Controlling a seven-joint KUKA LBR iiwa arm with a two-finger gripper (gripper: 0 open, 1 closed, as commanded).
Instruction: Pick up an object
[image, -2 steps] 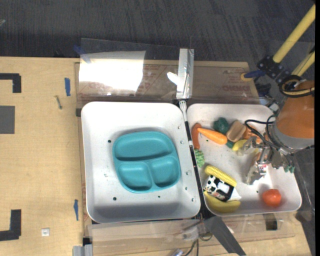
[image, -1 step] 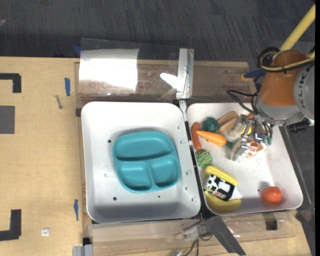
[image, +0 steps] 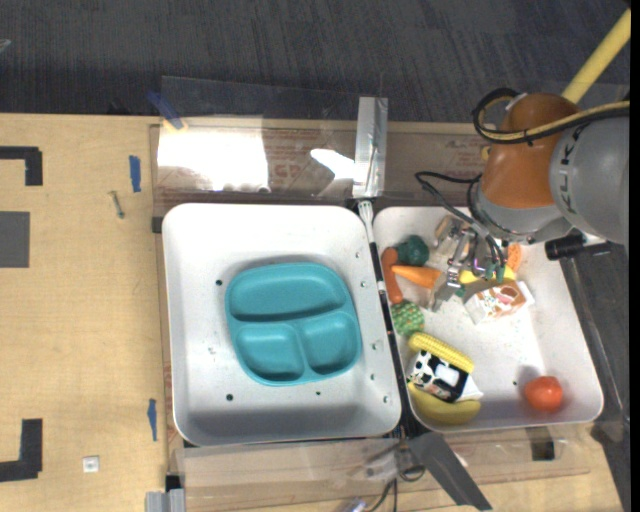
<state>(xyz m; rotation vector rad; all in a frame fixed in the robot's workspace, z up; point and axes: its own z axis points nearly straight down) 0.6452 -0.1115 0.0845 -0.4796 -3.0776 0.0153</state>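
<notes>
Teal plastic is what you meet first on the left: a divided tray (image: 293, 322) lying flat in the middle of the left bin (image: 190, 250), with nothing on it. Move right across the shared wall and you reach the right bin (image: 570, 330), where all the candidates for picking sit.

Along its 9 o'clock side you have a green leafy piece (image: 410, 249), an orange carrot (image: 413, 276) and a green bumpy piece (image: 407, 318), packed close together. At 7 o'clock a yellow banana (image: 443, 404) curves under a black-and-white toy (image: 436, 374). A small white and red packet (image: 497, 301) lies near the centre, and a red-orange ball (image: 544, 393) sits alone at 5 o'clock.

The gripper (image: 462, 268) hangs low at about 11 o'clock in that bin, just right of the carrot and above the packet. You cannot tell from this slant whether the fingers are parted or closed, and nothing is visibly held between them.

Your risks, as I judge them: the carrot cluster is tight against the bin wall, so a descent there may pinch two things at once or jam a finger on the wall. The packet looks flat and thin, so fingers could skid over it. The ball may roll away if nudged.

Both bins rest on a pale wooden bench (image: 70, 330) marked with black tape; dark floor runs along the 12 o'clock edge.
</notes>
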